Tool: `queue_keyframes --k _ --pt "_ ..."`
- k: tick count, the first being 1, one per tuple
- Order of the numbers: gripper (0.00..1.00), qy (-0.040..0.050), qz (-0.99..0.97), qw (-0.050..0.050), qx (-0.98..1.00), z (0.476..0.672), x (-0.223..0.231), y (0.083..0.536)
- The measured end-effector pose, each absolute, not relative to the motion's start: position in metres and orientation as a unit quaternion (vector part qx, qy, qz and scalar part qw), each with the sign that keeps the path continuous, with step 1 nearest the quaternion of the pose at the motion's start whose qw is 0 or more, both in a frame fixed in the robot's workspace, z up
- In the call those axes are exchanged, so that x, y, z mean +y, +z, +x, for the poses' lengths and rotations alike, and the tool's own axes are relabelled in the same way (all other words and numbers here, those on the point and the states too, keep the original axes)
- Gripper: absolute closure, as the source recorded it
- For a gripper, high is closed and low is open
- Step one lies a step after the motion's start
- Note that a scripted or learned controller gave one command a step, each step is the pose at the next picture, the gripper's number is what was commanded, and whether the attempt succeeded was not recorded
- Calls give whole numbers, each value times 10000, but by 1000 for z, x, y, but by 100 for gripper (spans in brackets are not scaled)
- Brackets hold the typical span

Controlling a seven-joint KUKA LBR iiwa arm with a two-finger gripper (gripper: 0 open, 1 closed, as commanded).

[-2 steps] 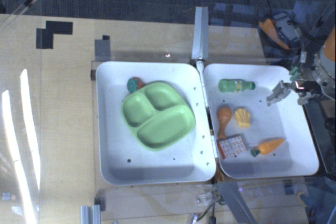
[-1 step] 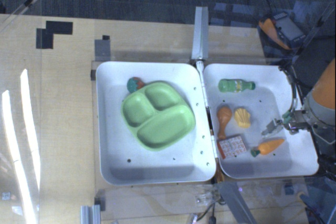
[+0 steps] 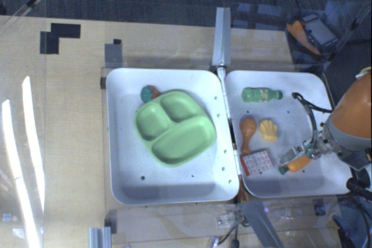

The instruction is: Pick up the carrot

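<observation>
Carrot (image 3: 298, 164) lies in right bin (image 3: 317, 183) near its front-right corner, touching gripper (image 3: 306, 151); grip state unclear. Bare floor right of carrot; patterned box (image 3: 257, 162) to its left.

Colours across the two white bins

The carrot (image 3: 296, 165) is orange with a green top, lying right at the gripper (image 3: 306, 152), whose metal looks silvery grey under the arm's orange band (image 3: 353, 113). Just beyond the carrot from the jaws lies a small red-and-white patterned card (image 3: 257, 162); farther out sit a yellow ridged shell shape (image 3: 268, 130), a tan-brown drumstick (image 3: 248, 132) and a green bottle (image 3: 261, 94) with a yellow label. Well apart, the other white bin (image 3: 122, 177) holds a pale green divided plate (image 3: 175, 128) and a teal-and-red toy (image 3: 150, 93).
</observation>
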State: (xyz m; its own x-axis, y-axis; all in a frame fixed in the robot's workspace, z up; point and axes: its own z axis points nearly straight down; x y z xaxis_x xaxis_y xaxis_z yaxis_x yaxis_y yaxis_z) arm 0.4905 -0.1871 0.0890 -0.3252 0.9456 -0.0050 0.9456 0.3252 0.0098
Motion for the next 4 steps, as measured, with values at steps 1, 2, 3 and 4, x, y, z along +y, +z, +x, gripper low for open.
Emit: queue_keyframes --k 1,2,3,4 --pt "100 46 5805 81 8142 494 -186 101" --pt "100 18 5974 34 8019 489 -100 218" --pt "100 27 6335 55 7737 493 -127 92" --pt "100 7 6840 8 7295 487 -76 185"
